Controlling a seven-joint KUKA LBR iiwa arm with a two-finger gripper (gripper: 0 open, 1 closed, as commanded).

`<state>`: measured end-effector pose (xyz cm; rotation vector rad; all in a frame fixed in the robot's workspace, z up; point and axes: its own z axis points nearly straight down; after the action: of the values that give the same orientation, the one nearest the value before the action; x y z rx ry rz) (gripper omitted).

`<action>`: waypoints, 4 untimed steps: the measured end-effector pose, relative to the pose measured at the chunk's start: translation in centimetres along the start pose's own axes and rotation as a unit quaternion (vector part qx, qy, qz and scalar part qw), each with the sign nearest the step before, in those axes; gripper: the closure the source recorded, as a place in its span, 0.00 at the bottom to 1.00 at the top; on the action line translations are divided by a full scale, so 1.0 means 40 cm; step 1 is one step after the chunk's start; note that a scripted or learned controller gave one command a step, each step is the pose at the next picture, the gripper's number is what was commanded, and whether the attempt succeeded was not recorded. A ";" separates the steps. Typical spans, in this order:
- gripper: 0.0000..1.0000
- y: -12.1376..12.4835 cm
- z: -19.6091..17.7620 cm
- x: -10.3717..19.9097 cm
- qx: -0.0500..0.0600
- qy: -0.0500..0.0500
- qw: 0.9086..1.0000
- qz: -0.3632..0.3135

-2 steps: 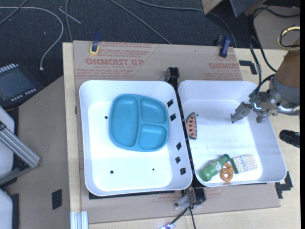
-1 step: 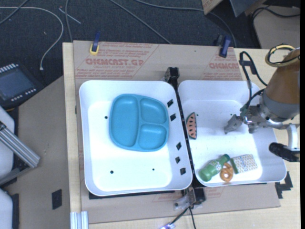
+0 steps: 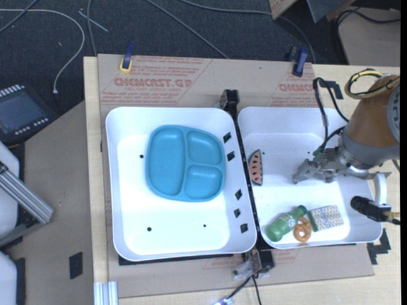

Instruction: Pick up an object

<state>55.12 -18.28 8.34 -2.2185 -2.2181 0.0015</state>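
Tabletop [image 3: 95, 170] carries two white bins side by side. The left bin [image 3: 127, 234] holds a blue divided plate [image 3: 186, 162], which lies toward the far edge of that bin, a little nearer its right wall.

The right bin [image 3: 280, 122] holds several small things. A watermelon slice toy [image 3: 255, 167] lies just beside the left wall of this bin, about halfway along it; its long axis runs from the far edge to the near edge. Near the front edge of the bin lies a green bottle [image 3: 280, 225], with its long axis slanted, the thicker end toward the front left corner and the thinner end up to the right. An orange ring [image 3: 303, 232] touches the bottle on its right side, and a patterned packet [image 3: 326, 216] lies just beside the ring, toward the right.

The arm [image 3: 372, 129] comes in over the right wall. Its fingers [image 3: 304, 172] are low in the middle of the right bin and point to the left, toward the watermelon slice. I cannot tell how far apart they are. Nothing is seen between them. The slice is to their left with bare bin floor between, and the bottle, ring and packet lie nearer the front edge, apart from them.
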 end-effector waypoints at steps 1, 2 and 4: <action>1.00 0.002 -0.032 -0.001 -0.002 0.000 1.000 0.000; 1.00 -0.021 -0.162 -0.001 -0.004 -0.002 1.000 0.000; 1.00 -0.011 -0.431 -0.012 -0.005 -0.002 1.000 -0.001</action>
<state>54.76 -18.78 25.57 -2.2244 -2.2272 -0.0049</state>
